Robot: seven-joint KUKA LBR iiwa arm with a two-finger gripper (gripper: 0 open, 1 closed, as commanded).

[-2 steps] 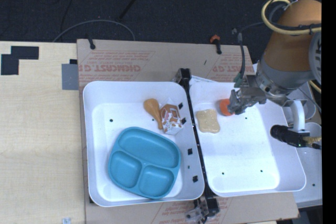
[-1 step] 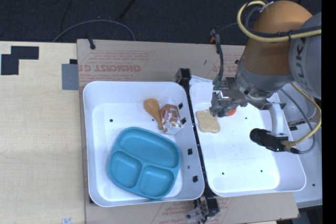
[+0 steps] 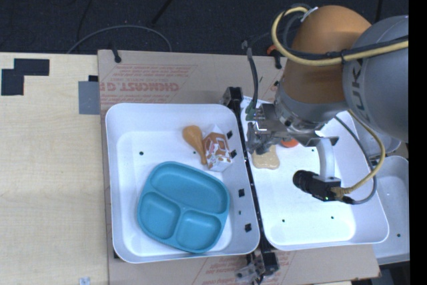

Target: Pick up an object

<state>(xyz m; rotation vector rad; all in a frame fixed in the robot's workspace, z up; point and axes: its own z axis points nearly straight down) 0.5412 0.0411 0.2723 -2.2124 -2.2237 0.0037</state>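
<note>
My gripper [image 3: 262, 143] hangs low over the left part of the right bin [image 3: 313, 230], close to the wall between the bins. A flat beige piece [image 3: 266, 160] lies right beneath it. A small orange thing [image 3: 288, 141] peeks out by the wrist. The arm's bulk hides the fingertips. In the left bin [image 3: 123, 143] lie a blue divided tray [image 3: 183, 205], a tan wooden spoon [image 3: 195, 140] and a small brown-and-white packet [image 3: 217, 151].
The two bins meet at a ridge with black clips [image 3: 241, 193] along it. The arm and its yellow cable [image 3: 353, 189] cover the back of the right bin. The bins rest on a cardboard sheet [image 3: 167, 80] on the pale bench.
</note>
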